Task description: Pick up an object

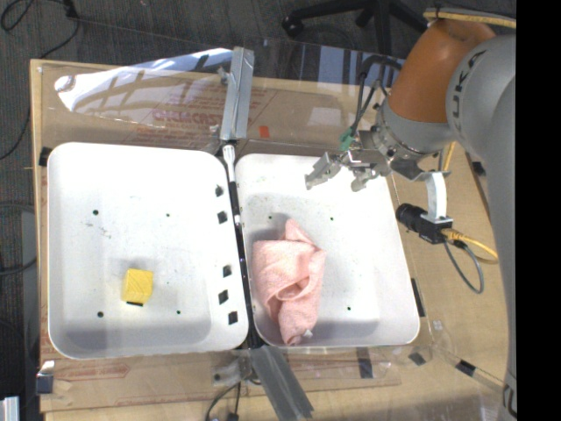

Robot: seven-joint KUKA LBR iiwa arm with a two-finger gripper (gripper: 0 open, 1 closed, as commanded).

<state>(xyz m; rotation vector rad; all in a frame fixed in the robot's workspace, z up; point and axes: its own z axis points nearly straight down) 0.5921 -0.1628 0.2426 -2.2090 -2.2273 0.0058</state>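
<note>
The arm (478, 77) is cut off by the frame's top and right edges at about two o'clock, so only its orange band and wrist show. The pink cloth (289, 289) hides the bin floor beneath it and part of the divider-side wall of the right bin (386, 235). At six o'clock, the counter (351, 384) runs out of frame.

We see a cloth (287, 281) in the right bin (386, 261), against its left wall. A small block (138, 286) lies lower left in the left bin (131, 191).
</note>
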